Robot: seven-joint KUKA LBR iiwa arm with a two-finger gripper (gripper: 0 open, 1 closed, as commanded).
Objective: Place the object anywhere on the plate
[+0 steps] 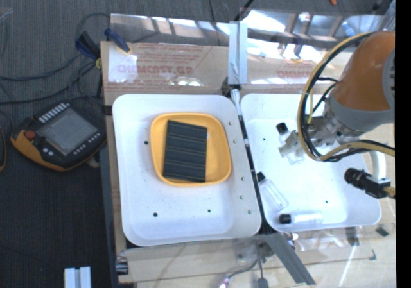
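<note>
A yellow square plate (221, 160) sits in the middle of the left white bin (135, 210). A dark ribbed rectangular block (185, 150) lies flat on the plate, well inside its rim. My gripper (289, 142) hangs over the upper left part of the right bin (350, 219), far from the plate. The arm's grey wrist and orange band (369, 78) reach in from the right above it. No object shows in the gripper.
Two clear tubes with dark caps lie in the right bin, one (272, 192) near its left wall and one (302, 218) along its front edge. A black fitting (361, 179) juts out at the right. A teach pendant (61, 136) lies on the floor left of the bench.
</note>
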